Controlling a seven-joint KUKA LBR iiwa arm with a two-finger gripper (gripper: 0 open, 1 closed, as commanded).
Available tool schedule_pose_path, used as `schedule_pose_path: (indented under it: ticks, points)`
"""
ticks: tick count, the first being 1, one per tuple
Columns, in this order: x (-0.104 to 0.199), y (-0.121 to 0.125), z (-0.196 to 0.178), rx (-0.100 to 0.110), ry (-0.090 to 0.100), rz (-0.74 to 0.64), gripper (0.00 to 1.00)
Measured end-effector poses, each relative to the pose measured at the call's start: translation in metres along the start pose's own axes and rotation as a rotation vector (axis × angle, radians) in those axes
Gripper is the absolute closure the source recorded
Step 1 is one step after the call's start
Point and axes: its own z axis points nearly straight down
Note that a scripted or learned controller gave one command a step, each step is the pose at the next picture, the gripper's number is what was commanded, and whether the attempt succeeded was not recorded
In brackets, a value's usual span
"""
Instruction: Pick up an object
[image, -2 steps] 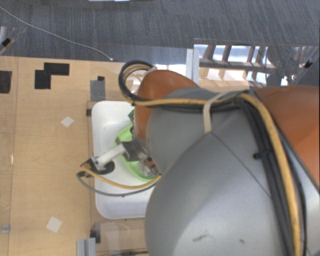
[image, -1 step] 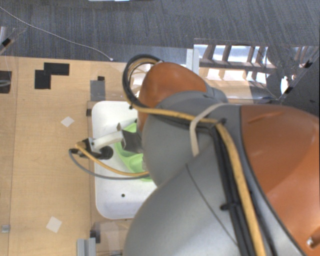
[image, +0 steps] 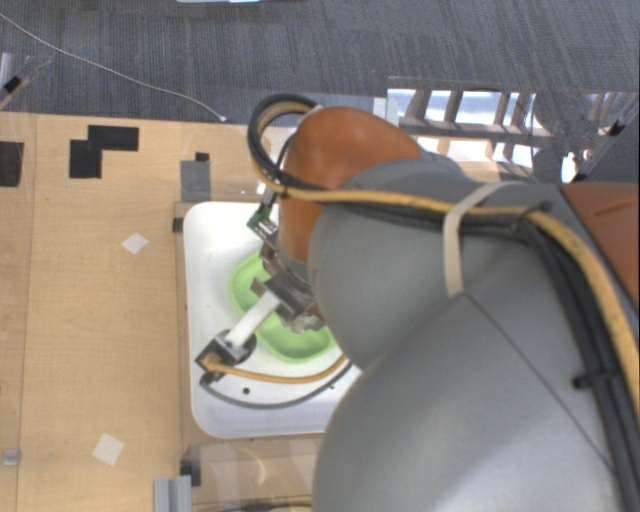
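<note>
A light green round thing (image: 296, 343), like a shallow dish, lies in the middle of the left white bin (image: 203, 262). My gripper (image: 285, 292) is down inside this bin, right over the green thing and hiding its centre. The grey arm with its orange band reaches in from the right and covers much of the bin. Whether the gripper touches the green thing cannot be made out.
The wooden bench (image: 90, 330) stretches to the left of the bin, with black marks (image: 103, 148) near its far edge. Grey clamps (image: 196, 181) sit at the bin's corners. The bulky arm covers the right half of the scene.
</note>
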Motion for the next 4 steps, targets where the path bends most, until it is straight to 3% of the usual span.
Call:
schedule_pose_path:
  ticks: [1, 2, 3, 4]
  points:
    - [0.0, 0.0, -0.009, 0.0, -0.001, -0.725, 1.0]
    - [-0.001, 0.0, 0.024, 0.001, -0.001, -1.014, 1.0]
    - [-0.014, 0.016, -0.003, -0.004, 0.002, -1.405, 1.0]
    - [-0.005, 0.005, 0.026, -0.001, 0.001, -1.692, 1.0]
